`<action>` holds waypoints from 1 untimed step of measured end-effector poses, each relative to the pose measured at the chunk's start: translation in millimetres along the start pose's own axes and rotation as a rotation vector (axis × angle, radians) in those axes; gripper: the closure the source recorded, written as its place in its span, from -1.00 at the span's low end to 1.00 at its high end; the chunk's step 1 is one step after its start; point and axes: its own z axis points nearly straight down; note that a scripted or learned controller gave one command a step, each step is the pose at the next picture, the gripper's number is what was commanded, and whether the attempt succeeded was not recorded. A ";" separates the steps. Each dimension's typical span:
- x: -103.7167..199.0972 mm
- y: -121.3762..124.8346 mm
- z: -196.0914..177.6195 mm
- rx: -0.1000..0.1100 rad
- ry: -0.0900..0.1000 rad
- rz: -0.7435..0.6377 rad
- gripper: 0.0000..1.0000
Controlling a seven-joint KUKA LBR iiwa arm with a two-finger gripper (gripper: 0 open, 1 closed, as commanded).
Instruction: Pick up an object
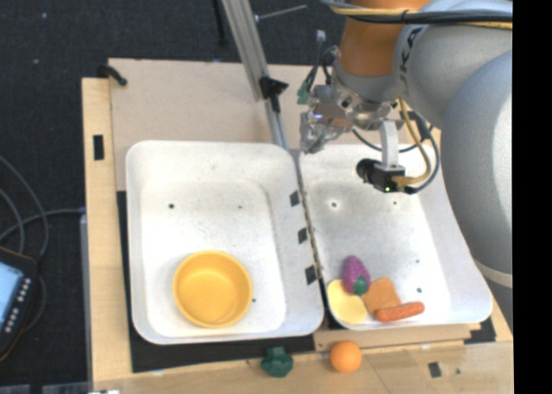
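Camera view, one yellow bowl point(212, 288), two bins point(151, 177)

we note the left bin point(155, 203) and right bin point(431, 237) as white plastic, matt, faintly speckled. yellow bowl point(212, 288) reads as smooth plastic with a soft sheen. the purple piece point(354, 273), orange block point(380, 294), red-orange carrot shape point(400, 312) and pale yellow piece point(345, 304) look like smooth moulded plastic. orange ball point(346, 356) is matt; green piece point(277, 362) is dull, material unclear. counter point(181, 99) is a flat, matt tan board, wood or fibreboard. slanted rail point(246, 34) is brushed metal. the arm's shell point(470, 65) is smooth grey, its orange band point(384, 17) glossy. tool point(321, 129) shows bare metal parts, too blurred for detail.
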 end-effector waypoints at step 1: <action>58.9 2.2 -2.1 0.001 0.001 0.003 1.00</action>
